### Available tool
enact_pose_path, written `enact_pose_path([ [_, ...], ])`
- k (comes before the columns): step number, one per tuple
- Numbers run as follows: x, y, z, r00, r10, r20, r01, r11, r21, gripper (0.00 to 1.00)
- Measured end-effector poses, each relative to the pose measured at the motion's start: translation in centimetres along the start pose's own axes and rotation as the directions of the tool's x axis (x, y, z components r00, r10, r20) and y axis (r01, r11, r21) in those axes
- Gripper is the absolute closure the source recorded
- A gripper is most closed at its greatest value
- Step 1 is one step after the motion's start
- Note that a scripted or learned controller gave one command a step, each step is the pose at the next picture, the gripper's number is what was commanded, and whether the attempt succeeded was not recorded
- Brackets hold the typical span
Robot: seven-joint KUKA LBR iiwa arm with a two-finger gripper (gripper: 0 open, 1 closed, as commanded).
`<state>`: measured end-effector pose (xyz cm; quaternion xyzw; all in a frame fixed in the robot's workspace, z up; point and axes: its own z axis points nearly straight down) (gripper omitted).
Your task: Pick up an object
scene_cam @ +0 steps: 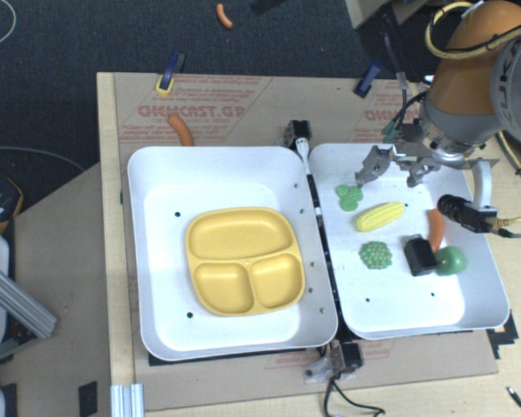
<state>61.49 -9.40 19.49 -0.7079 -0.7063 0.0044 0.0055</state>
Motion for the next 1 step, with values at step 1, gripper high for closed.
enact_pose_path([
  [1, 0.01, 0.28, -0.67, 1.0, -0.002, 0.001, 0.002, 1.0, -0.013, 0.0],
])
